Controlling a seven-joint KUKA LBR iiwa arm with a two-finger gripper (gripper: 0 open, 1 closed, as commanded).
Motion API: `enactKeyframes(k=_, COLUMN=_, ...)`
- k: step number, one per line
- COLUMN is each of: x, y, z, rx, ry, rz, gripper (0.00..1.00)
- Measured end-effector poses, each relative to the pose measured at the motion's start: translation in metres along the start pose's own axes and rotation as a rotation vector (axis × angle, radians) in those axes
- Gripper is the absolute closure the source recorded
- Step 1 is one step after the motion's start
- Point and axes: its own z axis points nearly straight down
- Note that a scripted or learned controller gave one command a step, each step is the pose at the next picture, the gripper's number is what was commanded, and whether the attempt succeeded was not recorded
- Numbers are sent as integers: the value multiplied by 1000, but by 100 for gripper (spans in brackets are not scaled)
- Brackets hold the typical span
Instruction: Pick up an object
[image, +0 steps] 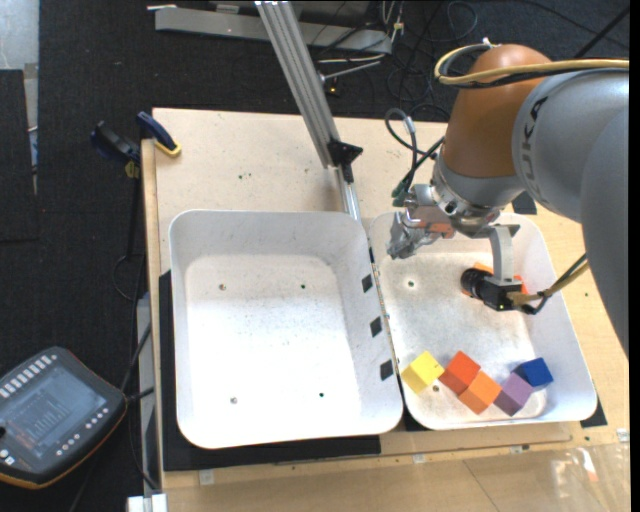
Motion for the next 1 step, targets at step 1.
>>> enactKeyframes(k=1, x=53, y=-28, z=-3, rx=0, ry=1, rz=-1, gripper=100)
